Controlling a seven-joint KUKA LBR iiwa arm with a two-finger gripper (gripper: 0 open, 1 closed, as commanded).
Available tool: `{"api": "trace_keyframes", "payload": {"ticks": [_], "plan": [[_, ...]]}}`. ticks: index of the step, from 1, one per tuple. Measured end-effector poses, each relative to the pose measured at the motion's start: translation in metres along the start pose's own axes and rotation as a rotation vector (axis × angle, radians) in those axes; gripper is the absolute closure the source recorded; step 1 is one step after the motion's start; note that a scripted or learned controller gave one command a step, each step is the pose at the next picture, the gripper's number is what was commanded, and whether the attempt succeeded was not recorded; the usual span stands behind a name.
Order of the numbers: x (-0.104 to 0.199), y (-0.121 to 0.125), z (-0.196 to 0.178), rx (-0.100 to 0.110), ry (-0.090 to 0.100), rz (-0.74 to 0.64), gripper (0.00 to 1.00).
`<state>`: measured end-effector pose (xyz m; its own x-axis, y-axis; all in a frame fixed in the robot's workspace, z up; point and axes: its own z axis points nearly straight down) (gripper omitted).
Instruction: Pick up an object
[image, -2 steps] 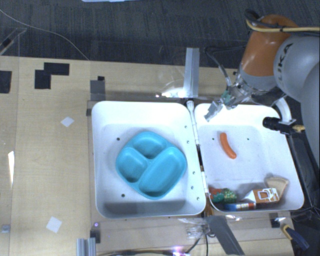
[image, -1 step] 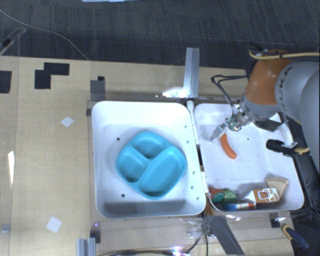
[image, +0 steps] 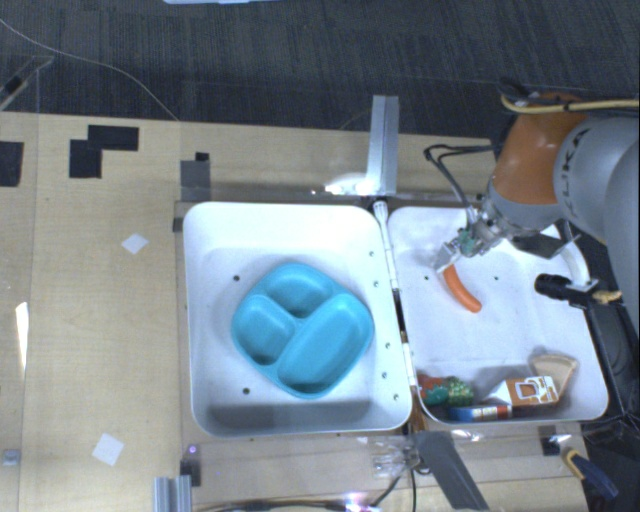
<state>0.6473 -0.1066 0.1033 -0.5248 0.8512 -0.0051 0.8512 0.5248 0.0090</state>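
Down at the bottom edge of the right bin (image: 590, 395), closest to the camera, sits a little pile of things: a green toy (image: 456, 388), a small carton (image: 530, 391) and a tan wedge (image: 556, 370). They are well apart from where the arm is working. Up near the top of that same bin lies an orange carrot (image: 461, 289), and it looks like the thing to be picked up, because the gripper (image: 464, 243) hangs just above its upper end. The carrot is long and thin, and it lies on a slant, with its pale top end pointing up and to the left, toward the gripper, and its round end pointing down and to the right. So the carrot runs away from the gripper toward the lower right. The gripper's tip is very close to the carrot's top end, maybe touching it, but it is too small to be sure. I cannot tell how the gripper is set, and the carrot looks like it is lying on the bin floor, not lifted. To grab it well, I think the gripper would need to come down across the thin way, a bit farther along the carrot's middle. Over in the left bin (image: 210, 240) sits a blue tray (image: 300, 328), far from all this.
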Motion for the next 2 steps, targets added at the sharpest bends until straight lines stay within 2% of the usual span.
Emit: {"api": "trace_keyframes", "payload": {"ticks": [1, 2], "plan": [[-0.012, 0.009, -0.118, 0.005, 0.001, 0.198, 1.0], [0.018, 0.038, -0.079, 0.01, 0.003, 0.5, 1.0]]}}
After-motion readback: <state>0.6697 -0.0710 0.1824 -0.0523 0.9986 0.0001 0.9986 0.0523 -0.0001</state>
